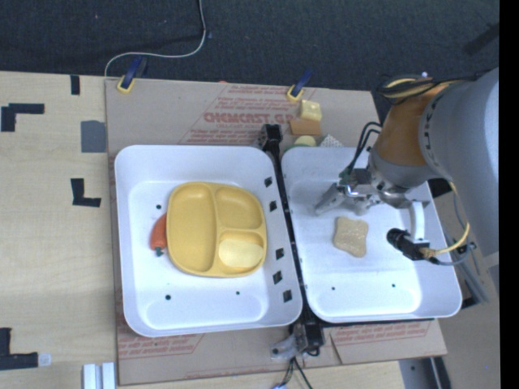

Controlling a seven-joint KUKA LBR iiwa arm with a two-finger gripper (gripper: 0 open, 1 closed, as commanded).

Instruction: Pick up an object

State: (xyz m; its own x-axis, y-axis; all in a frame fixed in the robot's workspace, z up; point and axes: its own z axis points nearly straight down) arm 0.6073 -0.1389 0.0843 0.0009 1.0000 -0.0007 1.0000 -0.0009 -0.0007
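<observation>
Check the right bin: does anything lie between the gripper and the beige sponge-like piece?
No. In the camera view, the gripper hangs just above the beige piece; only bare white bin floor shows between them.

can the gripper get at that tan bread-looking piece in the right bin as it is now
Probably yes. The gripper hangs over the right bin, just above-left of the tan piece, which lies alone on the bin floor with nothing on it or beside it.
</observation>
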